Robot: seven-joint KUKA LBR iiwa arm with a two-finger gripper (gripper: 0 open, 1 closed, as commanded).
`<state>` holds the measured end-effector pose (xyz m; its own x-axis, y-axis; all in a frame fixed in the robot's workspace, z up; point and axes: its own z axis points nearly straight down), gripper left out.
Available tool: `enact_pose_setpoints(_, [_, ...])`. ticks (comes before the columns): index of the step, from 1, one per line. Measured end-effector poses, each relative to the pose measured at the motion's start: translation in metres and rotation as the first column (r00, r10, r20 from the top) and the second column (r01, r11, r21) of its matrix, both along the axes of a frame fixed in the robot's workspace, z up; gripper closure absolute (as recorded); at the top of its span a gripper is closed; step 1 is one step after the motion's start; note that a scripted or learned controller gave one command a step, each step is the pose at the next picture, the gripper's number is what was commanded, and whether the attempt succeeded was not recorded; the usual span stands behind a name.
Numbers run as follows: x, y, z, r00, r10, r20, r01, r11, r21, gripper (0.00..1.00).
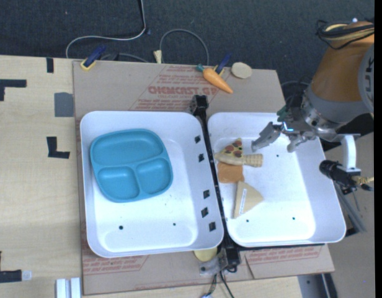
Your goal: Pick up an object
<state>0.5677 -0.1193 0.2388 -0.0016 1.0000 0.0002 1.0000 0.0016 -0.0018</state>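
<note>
With its fingers spread apart and holding nothing, the gripper (pixel 281 138) hangs just right of the ice cream cone (pixel 240 159), which lies lengthwise left-to-right at frame centre.

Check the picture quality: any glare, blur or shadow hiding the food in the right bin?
Camera view: even, soft light, no strong glare on the right bin; the food pieces read sharp enough, with faint shadows; the gripper looks slightly soft; fine detail stays low because of coarse resolution.
</note>
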Motion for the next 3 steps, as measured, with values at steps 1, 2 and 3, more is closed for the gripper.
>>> enact_pose_setpoints(1, [0.059,0.024,-0.077,1.0,0.003,-0.002,-0.003,1.0,0.0,0.0])
enact_pose_setpoints(2, [0.066,0.026,-0.158,1.0,0.002,0.004,-0.002,1.0,-0.003,0.0])
enact_pose_setpoints(3, [0.102,0.007,-0.153,1.0,0.001,0.004,-0.001,1.0,0.0,0.0])
